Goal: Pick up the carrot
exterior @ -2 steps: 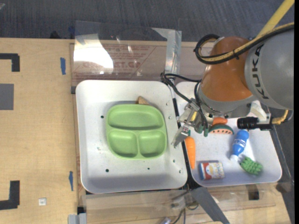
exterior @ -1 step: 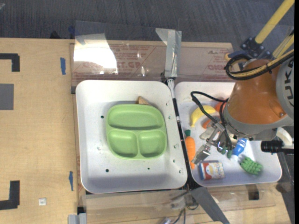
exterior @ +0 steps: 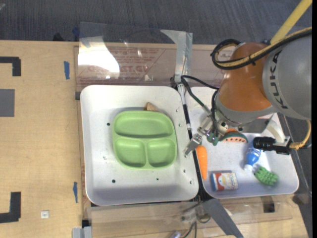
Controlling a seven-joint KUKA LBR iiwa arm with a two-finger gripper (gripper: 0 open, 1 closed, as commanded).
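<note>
Orange carrot (exterior: 201, 161) beside bin wall (exterior: 190, 152)

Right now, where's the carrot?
The carrot lies in the right bin, along its left edge, just below the hand and left of the can.

I see the carrot (exterior: 201, 161), a small smooth orange piece with its thick end toward the far side and its point toward the near edge, lying lengthwise on the floor of the right bin (exterior: 285, 180), close against the wall shared with the left bin.
</note>
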